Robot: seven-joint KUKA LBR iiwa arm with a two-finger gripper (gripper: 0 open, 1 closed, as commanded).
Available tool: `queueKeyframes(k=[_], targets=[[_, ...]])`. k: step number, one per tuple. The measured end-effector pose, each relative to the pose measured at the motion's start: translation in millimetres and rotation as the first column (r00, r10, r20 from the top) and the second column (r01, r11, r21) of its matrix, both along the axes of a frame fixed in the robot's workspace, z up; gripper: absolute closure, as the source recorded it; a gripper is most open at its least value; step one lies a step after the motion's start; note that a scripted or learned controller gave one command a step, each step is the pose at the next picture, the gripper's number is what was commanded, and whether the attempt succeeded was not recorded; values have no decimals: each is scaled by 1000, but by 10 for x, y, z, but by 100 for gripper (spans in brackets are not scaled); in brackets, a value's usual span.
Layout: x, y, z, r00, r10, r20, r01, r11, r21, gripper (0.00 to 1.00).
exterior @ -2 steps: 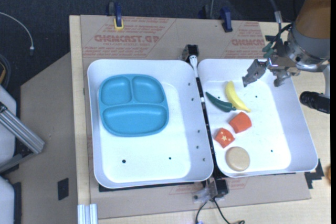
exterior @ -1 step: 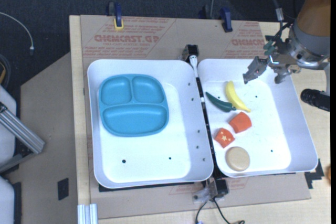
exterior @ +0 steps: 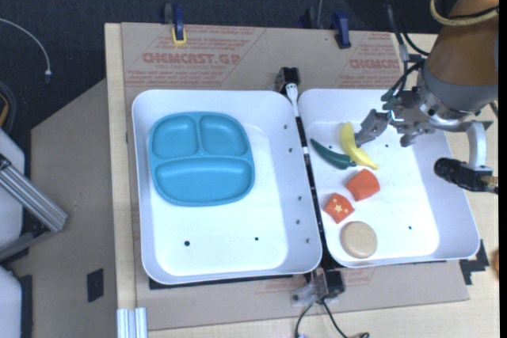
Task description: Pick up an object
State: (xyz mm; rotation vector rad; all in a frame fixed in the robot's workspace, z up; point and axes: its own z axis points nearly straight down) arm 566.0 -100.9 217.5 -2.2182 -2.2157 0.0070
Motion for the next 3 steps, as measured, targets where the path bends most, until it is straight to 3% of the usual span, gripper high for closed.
queueKeyframes(k=[1,2,3], targets=[[50,-2,-615,1000,1,2,-1,1000,0,0],[-48,-34,-1107,1000,0,2,0,1000,0,0],[-31,-36,-974,1000,0,9,1,1000,-2,100]])
